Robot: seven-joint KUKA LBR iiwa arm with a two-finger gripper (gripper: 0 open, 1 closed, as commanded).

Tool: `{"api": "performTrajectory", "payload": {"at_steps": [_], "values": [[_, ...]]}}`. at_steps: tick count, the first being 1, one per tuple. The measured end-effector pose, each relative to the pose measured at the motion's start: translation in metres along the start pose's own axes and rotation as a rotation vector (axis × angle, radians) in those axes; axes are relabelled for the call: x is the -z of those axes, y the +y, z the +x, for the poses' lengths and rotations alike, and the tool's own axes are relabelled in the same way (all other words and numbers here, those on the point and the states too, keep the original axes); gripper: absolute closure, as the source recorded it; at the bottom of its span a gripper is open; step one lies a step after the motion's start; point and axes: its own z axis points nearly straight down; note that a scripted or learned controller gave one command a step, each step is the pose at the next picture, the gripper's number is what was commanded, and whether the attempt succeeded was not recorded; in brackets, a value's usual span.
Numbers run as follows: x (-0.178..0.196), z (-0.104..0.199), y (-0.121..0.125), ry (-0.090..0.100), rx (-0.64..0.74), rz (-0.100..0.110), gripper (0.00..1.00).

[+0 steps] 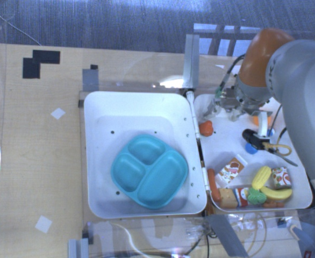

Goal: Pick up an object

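Observation:
My gripper (pixel 222 112) hangs over the far left part of the right bin (pixel 303 183), its fingers apart and nothing between them. A small orange object (pixel 206 127) lies just below and left of it, near the bin's left wall. Along the near side of this bin lie a red and white snack box (pixel 231 171), a yellow corn-like toy (pixel 260 177), a banana (pixel 276 193), a green item (pixel 256 196) and a red sausage-like piece (pixel 212 180).
The left bin (pixel 98 144) holds a blue divided plate (pixel 149 170). A low wall (pixel 196 144) separates the two bins. The grey arm with its orange band (pixel 265 50) covers the far right corner of the right bin.

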Motion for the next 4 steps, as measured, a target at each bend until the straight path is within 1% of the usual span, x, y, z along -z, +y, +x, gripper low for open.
{"api": "performTrajectory", "payload": {"at_steps": [4], "values": [[-0.0001,0.0000,0.0000,0.000,0.000,0.000,0.00]]}}
